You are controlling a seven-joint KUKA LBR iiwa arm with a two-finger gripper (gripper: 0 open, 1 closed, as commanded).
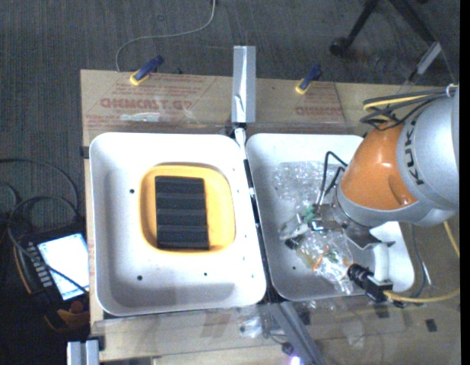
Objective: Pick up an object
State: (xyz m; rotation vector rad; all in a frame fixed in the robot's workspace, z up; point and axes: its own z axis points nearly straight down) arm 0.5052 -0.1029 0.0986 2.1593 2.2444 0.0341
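Grey and orange, the arm (406,169) hangs over the right bin (269,204); its pincer (315,220) reaches into crumpled clear plastic (303,181), whether wide or narrow I cannot tell. The left bin (113,204) holds a yellow tray with a black ribbed block (182,213).

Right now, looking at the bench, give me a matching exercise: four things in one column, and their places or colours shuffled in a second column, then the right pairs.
Things:
1. yellow tray with black ridged block
2. crumpled clear plastic
3. orange band
4. blue and yellow clamps

Places:
A. on the arm, over the right bin
B. in the left bin
C. on the board's far edge
D. lying in the right bin

Pairs: 1-B, 2-D, 3-A, 4-C
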